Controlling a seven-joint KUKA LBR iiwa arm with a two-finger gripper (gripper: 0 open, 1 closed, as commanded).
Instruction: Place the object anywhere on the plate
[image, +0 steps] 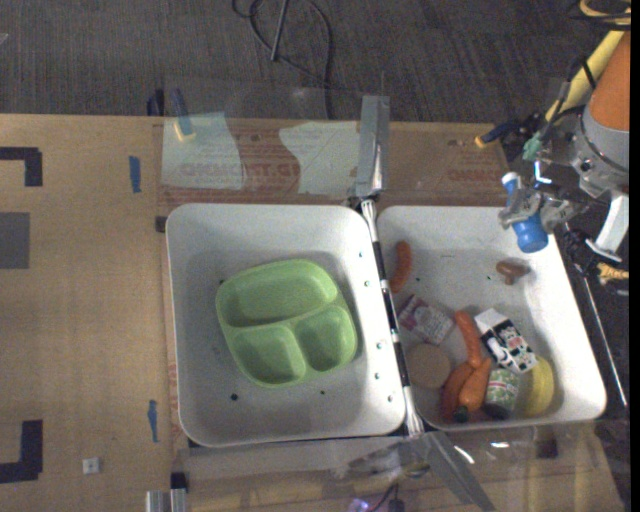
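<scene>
Green plate | three compartments | rounded corners | left bin

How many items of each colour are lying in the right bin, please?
Orange or red: 4, a sausage, a carrot and two more
Brown: 2
Yellow: 1 banana
White: 2
Green: 1
Total: 10

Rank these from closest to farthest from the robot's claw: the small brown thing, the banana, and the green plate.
Going by the camera view, measured from the gripper at the right bin's top right:
1. Small brown thing, just below the gripper, near the right bin's upper edge.
2. Banana, lower right corner of the right bin.
3. Green plate, across in the left bin.
</scene>
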